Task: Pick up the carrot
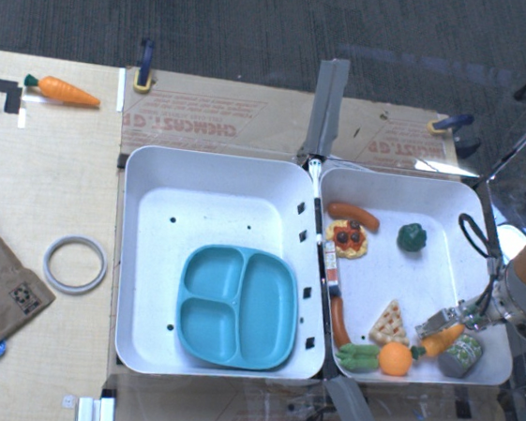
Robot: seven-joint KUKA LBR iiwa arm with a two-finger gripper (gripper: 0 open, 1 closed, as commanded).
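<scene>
A small orange carrot (pixel 441 339) lies tilted in the right bin (pixel 454 194), near its front right corner. My gripper (pixel 455 323) reaches in from the right and is low over the carrot's upper end, with its metal fingers (pixel 438 320) closed on either side of it. The carrot's lower end points toward an orange ball (pixel 396 359). A second, larger carrot (pixel 64 92) with a green top lies on the bench at the far left.
Around the gripper are a grey can (pixel 461 356), a tan wedge (pixel 388 323), a green pod (pixel 356 357) and a sausage (pixel 338 323). Further back lie a hot dog (pixel 354 214), pizza (pixel 349 239) and a green vegetable (pixel 412 236). The left bin (pixel 146 239) holds a blue divided plate (pixel 238 306).
</scene>
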